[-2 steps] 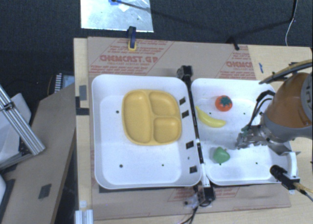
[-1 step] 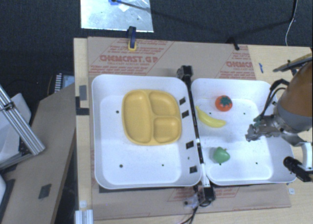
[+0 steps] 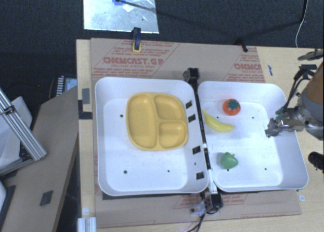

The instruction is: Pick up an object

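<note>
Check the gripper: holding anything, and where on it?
Nothing held. The gripper sits over bare floor of the right bin, apart from the tomato, banana and green pepper.

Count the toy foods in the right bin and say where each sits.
3. Tomato near the back, banana just left of it by the divider, green pepper toward the front. None looks hidden.

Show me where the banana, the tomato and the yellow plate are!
banana [image 3: 218, 123], camera view, middle of its curved body.
tomato [image 3: 231, 107], camera view, red side under the green top.
yellow plate [image 3: 135, 124], camera view, its big left compartment.
</note>
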Available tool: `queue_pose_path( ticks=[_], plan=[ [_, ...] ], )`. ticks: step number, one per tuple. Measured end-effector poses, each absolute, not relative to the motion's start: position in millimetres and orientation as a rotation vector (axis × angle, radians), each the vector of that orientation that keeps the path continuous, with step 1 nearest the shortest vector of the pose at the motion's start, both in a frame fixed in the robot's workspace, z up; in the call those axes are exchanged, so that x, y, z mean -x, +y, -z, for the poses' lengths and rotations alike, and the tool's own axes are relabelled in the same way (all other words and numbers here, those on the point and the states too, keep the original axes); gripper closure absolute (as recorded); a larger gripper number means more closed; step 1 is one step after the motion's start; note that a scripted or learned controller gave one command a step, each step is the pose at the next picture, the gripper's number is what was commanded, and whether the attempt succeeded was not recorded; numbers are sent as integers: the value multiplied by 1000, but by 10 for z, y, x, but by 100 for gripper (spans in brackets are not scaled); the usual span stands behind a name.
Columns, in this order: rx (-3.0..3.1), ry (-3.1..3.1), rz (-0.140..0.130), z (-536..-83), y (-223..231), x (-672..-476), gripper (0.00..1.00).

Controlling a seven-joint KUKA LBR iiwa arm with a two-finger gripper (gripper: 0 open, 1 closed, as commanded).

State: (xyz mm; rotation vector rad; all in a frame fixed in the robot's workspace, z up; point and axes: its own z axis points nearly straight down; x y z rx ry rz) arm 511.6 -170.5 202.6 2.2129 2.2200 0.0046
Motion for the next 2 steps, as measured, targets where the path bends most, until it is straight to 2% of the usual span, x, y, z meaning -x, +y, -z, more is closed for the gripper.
queue_pose_path(
  ticks=[1, 2],
  plan=[
    [-2215, 2223, -2, -2138, -1708, -5127, 100],
    [-2211, 2230, -4, -2248, -1181, -5119, 100]
  ],
)
